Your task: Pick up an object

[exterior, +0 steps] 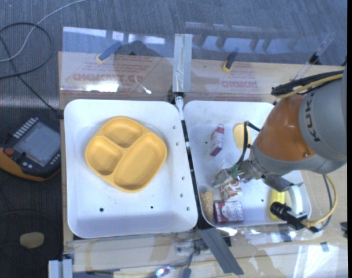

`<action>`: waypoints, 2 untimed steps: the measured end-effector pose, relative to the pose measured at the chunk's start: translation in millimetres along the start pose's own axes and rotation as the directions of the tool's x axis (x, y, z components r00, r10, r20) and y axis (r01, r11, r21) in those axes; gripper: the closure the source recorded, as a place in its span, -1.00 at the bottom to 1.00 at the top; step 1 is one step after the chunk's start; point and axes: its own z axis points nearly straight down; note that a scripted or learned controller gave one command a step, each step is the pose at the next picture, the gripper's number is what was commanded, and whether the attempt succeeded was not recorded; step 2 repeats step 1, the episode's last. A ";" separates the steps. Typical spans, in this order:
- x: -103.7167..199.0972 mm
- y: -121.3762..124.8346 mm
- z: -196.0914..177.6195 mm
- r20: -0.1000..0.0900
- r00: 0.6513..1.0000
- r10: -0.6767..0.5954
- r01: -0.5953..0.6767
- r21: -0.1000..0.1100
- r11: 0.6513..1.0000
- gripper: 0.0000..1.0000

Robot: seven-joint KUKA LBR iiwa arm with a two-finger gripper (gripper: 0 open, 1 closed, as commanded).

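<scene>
Nearest the camera, at the lower middle of the frame, a maroon can (228, 211) is seen lying on its side in the right bin (193, 155), just below the gripper (231, 178), whose spread cannot be told among crumpled packets (228, 184).

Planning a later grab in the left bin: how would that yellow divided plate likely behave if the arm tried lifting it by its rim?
The yellow divided plate looks like moulded plastic, so probably stiff and light for its size. Its glossy, rounded rim may slip under a pinch. It lies flat in the left bin with a broad base, so it would likely slide when pushed, not roll or tip.
</scene>
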 end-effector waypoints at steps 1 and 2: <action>15.2 67.3 -96.4 0.002 0.969 0.245 -0.245 0.023 0.969 1.00; 15.2 67.3 -96.4 0.002 0.969 0.245 -0.245 0.023 0.969 1.00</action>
